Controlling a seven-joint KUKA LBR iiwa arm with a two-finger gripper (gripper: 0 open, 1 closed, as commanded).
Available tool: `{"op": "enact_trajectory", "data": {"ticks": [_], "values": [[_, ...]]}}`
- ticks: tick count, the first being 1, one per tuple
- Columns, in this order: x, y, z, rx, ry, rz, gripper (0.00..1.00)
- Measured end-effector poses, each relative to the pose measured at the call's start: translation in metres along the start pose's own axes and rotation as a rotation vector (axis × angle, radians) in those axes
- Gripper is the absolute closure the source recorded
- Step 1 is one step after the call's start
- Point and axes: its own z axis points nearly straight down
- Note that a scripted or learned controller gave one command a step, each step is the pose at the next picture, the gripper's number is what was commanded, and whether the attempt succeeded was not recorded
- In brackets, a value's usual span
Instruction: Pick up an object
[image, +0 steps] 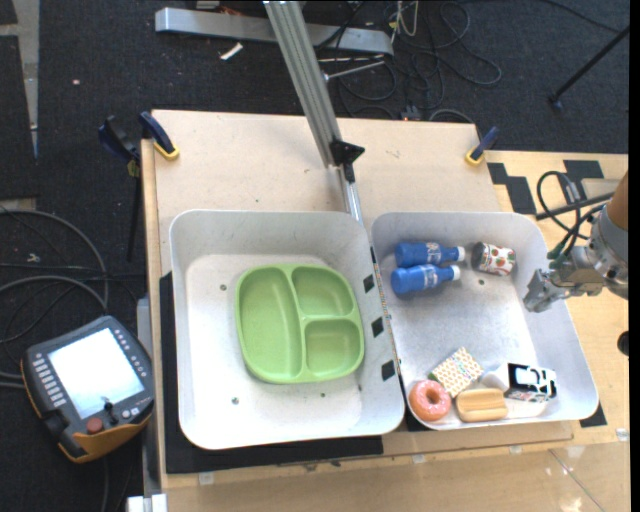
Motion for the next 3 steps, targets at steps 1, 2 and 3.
{"op": "enact_trajectory", "data": {"ticks": [1, 2, 3], "values": [[0.051, 0.01, 0.007, 0.003, 0.003, -0.005, 1.0], [0.107, 0.012, 0.014, 0.004, 0.004, -0.005, 1.0], [0.153, 0.014, 0.002, 0.001, 0.003, -0.005, 1.0]]}}
